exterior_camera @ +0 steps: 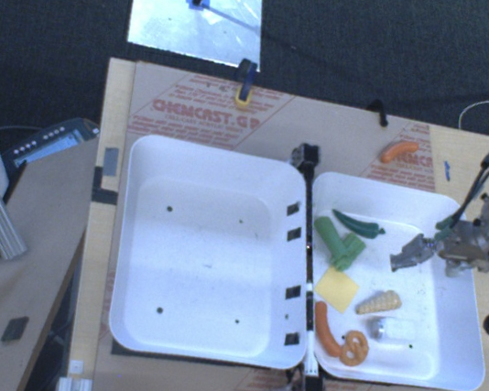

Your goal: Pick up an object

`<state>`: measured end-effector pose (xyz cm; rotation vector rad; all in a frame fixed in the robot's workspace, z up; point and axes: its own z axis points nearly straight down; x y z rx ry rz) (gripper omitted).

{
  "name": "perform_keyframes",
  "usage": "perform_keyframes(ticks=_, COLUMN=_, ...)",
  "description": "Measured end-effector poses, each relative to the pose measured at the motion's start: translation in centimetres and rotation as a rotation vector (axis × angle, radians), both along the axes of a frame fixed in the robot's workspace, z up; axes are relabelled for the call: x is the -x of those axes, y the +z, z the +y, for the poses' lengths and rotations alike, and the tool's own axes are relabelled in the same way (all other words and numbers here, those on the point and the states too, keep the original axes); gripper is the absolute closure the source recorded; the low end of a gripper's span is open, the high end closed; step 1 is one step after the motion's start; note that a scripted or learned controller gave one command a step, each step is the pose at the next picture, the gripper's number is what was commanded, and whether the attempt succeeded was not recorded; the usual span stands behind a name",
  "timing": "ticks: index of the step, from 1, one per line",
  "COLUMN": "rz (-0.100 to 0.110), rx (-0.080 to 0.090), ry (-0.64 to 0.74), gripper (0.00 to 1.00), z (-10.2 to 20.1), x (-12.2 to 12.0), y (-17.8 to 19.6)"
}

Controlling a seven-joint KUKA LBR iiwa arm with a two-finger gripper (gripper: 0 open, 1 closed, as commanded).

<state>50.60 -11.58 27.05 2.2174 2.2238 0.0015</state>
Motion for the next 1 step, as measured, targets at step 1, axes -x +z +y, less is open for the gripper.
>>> perform_keyframes(ticks=1, rz=-0.004, rx=0.001, ry=0.002, gripper=1.0, z=-0.01, x=-0.11, y=1.11)
